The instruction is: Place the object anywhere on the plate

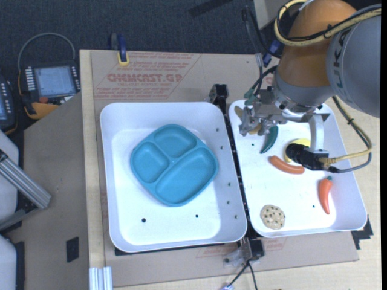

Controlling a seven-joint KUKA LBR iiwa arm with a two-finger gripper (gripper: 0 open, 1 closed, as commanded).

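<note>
A blue plate (174, 164) with three compartments lies in the left white bin (121, 222), with nothing on it. My gripper (255, 124) hangs over the upper left part of the right bin (344, 219). A dark green pepper-shaped piece (269, 139) sits slanted just below and to the right of the gripper, very close to it. Whether the gripper touches it I cannot tell. The arm's grey and orange body hides the far end of the right bin.
The right bin also holds a red-orange sausage (286, 165), an orange carrot (325, 194), a round cookie (273, 216) near the front and a yellow piece (300, 142), partly hidden. The rim between the two bins runs just left of the gripper.
</note>
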